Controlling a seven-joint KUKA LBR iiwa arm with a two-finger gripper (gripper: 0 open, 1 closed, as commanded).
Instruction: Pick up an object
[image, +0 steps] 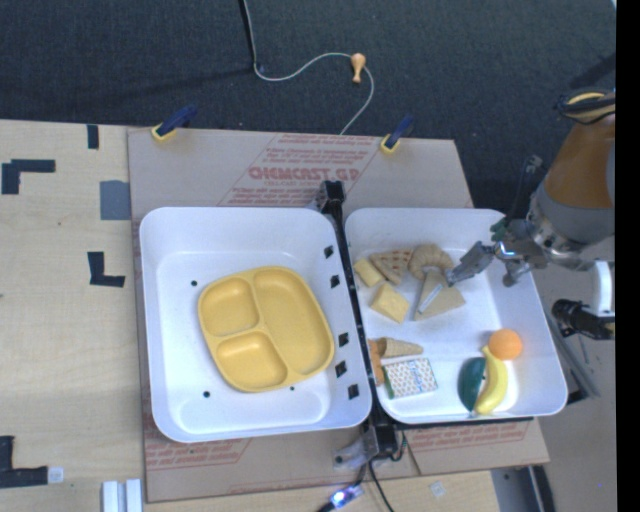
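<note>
Cheese wedge (441, 299) is the piece I take as the target: pale yellow, flat-sided, lying in the upper middle of the right bin (540, 404), touching or just beside the lower finger of the gripper (448, 280).

From the left, I see the left bin (170, 250) holding one thing, a yellow divided plate (265, 326) with three compartments, set near the middle and slightly tilted in plan. White floor shows all round it, widest along the top and left walls. A black clip strip (340, 290) runs between the two bins.

In the right bin, a cluster of tan and yellow food pieces (395, 268) sits along the upper left, with another cheese block (390, 301) just below. Lower left lie an orange-edged slice (395, 349) and a patterned square packet (409, 378). At lower right a green piece (471, 381), a banana (494, 381) and a small orange (506, 344) crowd together near the wall.

The two fingers stand apart, one angled over the cluster, one pointing down at the wedge; nothing is clamped between them. Bare floor lies in the bin's centre and upper right.
</note>
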